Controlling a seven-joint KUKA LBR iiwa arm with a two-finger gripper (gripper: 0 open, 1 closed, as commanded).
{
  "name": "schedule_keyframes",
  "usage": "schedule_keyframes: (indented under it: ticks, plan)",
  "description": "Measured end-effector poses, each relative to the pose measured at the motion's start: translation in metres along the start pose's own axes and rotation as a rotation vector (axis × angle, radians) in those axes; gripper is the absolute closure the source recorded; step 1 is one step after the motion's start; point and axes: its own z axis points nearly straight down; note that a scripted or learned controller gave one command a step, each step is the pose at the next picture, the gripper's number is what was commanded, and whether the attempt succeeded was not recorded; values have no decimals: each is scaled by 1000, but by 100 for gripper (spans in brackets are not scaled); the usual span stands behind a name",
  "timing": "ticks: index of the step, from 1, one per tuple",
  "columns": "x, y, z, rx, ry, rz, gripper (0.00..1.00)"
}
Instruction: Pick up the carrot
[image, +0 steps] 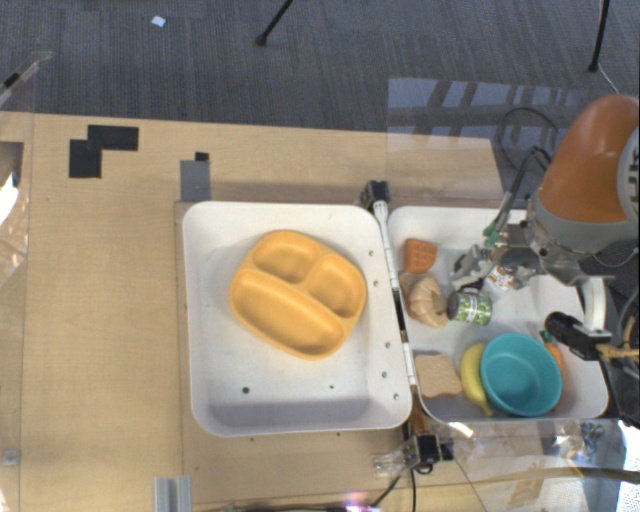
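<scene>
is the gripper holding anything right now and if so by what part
Cannot be told: the gripper hangs over the right bin near a green can, with nothing visibly between its tips.

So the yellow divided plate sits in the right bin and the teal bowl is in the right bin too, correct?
Not quite. The camera view shows the yellow divided plate in the left bin, not the right one. The teal bowl is indeed in the right bin, as you said.

Two white bins (200, 330), one yellow plate (297, 292)
</scene>
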Motion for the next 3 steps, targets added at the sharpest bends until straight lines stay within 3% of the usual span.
schedule_keyframes:
  ticks: [1, 2, 3]
  plan:
    - [12, -67, -77, -8, -2, -83, 0]
    - [-17, -68, -179, -12, -6, -228, 0]
    - [18, -69, -261, -9, -2, -9, 0]
